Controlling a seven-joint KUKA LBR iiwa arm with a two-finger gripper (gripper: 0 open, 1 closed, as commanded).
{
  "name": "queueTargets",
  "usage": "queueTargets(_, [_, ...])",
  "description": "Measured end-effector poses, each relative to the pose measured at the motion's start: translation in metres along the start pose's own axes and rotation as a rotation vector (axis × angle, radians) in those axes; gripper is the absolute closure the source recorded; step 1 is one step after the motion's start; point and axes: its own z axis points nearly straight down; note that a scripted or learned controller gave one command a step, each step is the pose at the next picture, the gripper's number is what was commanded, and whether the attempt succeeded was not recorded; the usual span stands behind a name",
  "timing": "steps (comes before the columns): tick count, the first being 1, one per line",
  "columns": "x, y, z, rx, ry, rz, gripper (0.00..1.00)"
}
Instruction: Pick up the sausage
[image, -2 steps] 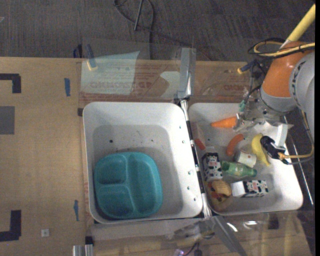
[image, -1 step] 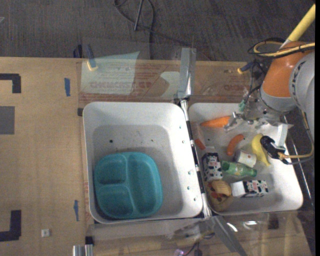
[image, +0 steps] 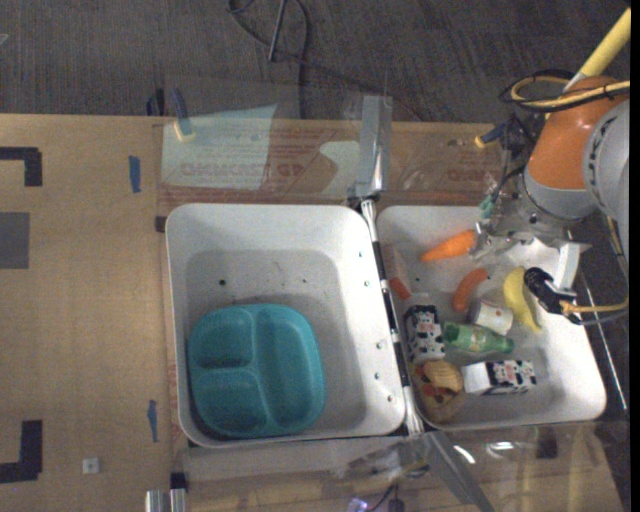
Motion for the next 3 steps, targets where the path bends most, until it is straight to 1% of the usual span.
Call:
queueTargets(1, [0.000,0.000,0.000,0.000,0.000,0.000,0.00])
queueTargets(2, [0.004,-0.013,0.021,-0.004,0.007,0.029,0.00])
queueTargets(3, [0.003,-0.011,0.008,-0.011,0.002,0.028,1.00])
